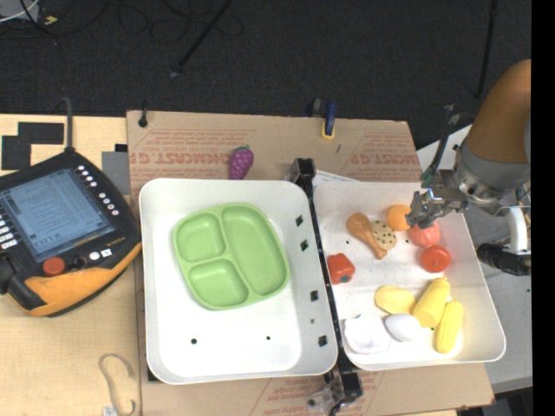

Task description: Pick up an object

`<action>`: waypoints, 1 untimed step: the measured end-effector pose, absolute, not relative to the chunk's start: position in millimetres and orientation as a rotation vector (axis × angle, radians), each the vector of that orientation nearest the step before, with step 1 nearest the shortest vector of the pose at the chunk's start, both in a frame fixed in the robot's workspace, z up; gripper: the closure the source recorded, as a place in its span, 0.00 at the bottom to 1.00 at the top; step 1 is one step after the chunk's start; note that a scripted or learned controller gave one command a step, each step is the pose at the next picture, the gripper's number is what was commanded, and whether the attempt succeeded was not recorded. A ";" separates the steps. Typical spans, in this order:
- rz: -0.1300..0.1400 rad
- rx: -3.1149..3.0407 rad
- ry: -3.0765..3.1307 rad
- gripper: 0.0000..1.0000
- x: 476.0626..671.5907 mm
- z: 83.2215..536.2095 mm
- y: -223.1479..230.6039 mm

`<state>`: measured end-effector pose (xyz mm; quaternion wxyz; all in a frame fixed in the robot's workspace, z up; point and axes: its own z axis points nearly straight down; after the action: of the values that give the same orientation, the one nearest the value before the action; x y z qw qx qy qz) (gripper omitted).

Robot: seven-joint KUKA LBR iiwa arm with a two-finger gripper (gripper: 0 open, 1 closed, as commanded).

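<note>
From my console I see the arm (501,120) entering at the right edge of the frame, a little above mid-height, its orange band uppermost and the grey wrist section below it. The wrist angles down and toward the left of the picture. The end effector (424,211) sits at the right of centre, dark and compact, pointing downward. It reads as a small dark cluster in my feed, too blurred to make out more.
</note>
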<state>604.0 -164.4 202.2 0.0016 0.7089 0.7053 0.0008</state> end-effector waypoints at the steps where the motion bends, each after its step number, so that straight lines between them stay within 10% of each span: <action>1: 0.002 2.224 2.217 1.00 604.1 229.4 -166.8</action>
<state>604.1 -166.8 229.4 0.0007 0.7082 0.7060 0.0005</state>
